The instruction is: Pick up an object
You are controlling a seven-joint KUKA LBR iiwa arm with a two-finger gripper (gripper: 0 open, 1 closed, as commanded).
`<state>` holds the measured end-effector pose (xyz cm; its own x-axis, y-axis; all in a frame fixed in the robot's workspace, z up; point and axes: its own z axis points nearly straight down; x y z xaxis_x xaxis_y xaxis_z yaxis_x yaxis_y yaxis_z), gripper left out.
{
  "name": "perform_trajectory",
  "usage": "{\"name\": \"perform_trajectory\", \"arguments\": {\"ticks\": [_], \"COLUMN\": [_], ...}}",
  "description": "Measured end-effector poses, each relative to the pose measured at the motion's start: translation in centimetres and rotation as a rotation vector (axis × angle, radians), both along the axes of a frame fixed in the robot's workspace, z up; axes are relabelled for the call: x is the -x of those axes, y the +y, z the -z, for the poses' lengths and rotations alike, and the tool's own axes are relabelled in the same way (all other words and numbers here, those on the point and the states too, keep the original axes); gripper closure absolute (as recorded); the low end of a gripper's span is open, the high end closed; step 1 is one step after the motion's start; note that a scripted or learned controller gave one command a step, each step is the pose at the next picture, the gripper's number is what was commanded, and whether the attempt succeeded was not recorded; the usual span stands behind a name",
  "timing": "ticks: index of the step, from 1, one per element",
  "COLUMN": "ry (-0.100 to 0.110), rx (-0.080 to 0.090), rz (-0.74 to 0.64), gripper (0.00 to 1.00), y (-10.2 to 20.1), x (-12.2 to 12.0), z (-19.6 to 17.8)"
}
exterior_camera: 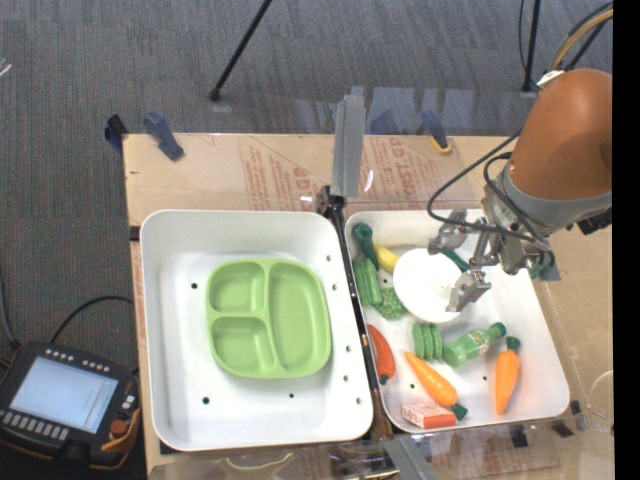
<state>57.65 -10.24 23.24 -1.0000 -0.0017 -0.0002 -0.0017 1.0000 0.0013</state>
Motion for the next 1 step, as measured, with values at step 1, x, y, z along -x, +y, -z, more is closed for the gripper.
{"name": "perform_trajectory", "arguments": {"ticks": [1], "ry": [0.011], "rx": [-0.001], "rz": [0.142], "gripper": [0.0], "y": [0.91], "x": [4.11], "z": [11.41]}}
